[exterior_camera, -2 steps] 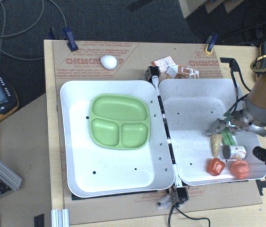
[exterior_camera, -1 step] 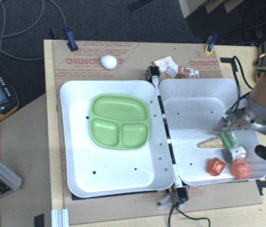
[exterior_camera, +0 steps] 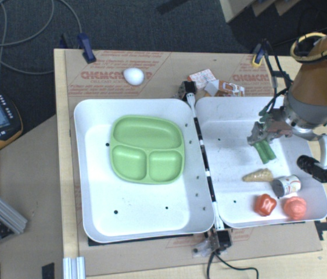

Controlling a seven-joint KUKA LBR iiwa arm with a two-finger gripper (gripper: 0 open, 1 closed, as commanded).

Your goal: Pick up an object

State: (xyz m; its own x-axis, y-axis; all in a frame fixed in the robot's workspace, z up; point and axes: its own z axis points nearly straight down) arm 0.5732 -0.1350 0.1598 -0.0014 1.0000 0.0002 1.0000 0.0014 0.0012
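Right bin (exterior_camera: 233, 112): gripper (exterior_camera: 260, 137) seemingly touches green object (exterior_camera: 265, 151).

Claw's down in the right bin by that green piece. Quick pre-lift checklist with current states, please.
1. Claw over the right bin: ok.
2. Claw at the green object: ok, object sits right under it.
3. Green object between the fingers: cannot tell.
4. Neighbours clear of the lift: ok, tan cone, small jar and two red items lie apart, nearer the camera.
5. Green divided tray in the left bin, away from the arm: ok.
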